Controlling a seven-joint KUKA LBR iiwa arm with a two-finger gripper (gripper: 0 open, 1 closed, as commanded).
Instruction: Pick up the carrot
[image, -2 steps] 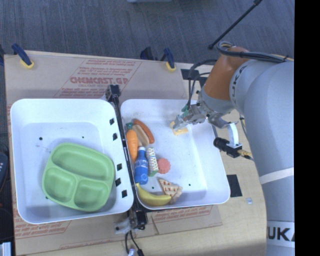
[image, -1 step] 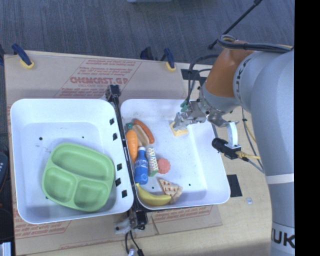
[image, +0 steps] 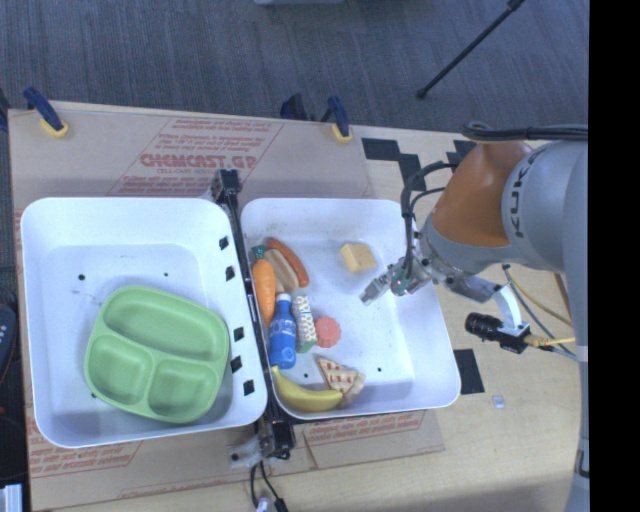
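The carrot (image: 264, 288) lies left of centre frame, well apart from the gripper (image: 377, 291) at centre-right; its finger spread is unclear.

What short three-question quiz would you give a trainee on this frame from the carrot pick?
1. True or false: the carrot lies in the right bin.
2. What sits in the left bin? A) banana B) green divided plate C) blue bottle
3. Fill in: directly beside the carrot, on the side away from the bins' divider, lies a ____.

Key
1. True; it lies by the left wall, apart from the gripper.
2. B, the green divided plate.
3. Hot dog.
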